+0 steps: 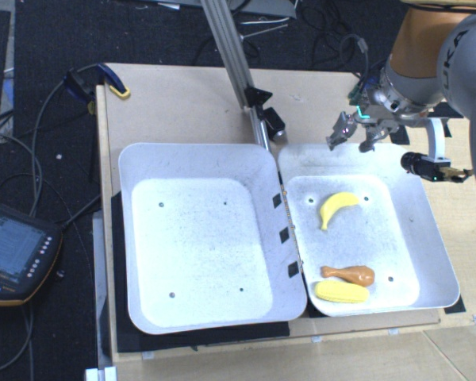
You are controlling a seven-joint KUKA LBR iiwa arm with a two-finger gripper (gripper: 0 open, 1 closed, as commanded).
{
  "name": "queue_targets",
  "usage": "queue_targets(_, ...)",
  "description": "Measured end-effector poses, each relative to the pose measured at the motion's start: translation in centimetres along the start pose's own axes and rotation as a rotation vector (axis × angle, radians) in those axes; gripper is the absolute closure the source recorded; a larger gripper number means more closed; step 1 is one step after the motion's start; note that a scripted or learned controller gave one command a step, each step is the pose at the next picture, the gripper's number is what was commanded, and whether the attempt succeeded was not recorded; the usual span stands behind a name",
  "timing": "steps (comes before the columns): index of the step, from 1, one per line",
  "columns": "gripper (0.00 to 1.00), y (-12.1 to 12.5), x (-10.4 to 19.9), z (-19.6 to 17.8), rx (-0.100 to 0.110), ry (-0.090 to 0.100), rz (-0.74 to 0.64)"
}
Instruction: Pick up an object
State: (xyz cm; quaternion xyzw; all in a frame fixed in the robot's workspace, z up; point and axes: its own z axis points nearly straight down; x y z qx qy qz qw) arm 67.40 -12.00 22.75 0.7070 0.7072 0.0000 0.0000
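Bench (182, 101) sits tan under two white bins side by side, dark floor w/ cables all round it. Left bin (143, 173) is bare white; right bin (412, 213) has three items. Banana (336, 207) lies in the upper middle of the right bin, curved, well apart from the others. Drumstick (350, 274) sits near the front edge, and a yellow corn-like piece (341, 292) lies just in front of it, touching or nearly so. Arm (436, 38) comes in from the right, orange band up top. Gripper (355, 136) hangs over the right bin's back rim, fingers spread apart, nothing between them, well clear of the banana. Pendant (12, 252) lies on the floor at left. Metal pole (234, 54) slants up from between the bins.
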Motion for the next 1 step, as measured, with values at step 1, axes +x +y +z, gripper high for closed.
queue_targets(1, 0.0, 0.0, 0.0, 0.0, 0.0, 0.0, 0.0)
